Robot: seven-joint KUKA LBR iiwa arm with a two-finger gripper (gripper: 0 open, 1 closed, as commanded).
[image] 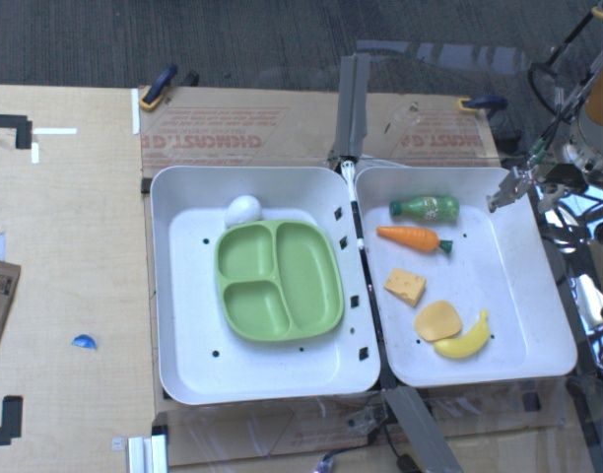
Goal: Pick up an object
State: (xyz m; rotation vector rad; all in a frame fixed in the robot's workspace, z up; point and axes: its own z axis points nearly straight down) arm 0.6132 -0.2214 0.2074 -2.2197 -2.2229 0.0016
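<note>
We see two white bins on the worktop (pixel 65 264). The left bin (pixel 183 363) holds one green tray (pixel 279 280) and one white ball (pixel 243 208), maybe an egg. The right bin (pixel 518 304) holds five things: one green bottle (pixel 426 207), one carrot (pixel 412 237), one cheese wedge (pixel 405 287), one orange slice (pixel 437 320), one banana (pixel 464 339). The end effector (pixel 513 187) sits at the right bin's far right corner, holding nothing; we cannot tell how wide it is.

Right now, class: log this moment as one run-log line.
arm: at right bin's far right corner | right bin: bottle, carrot, cheese, banana | left bin: green tray | held: nothing seen
</note>
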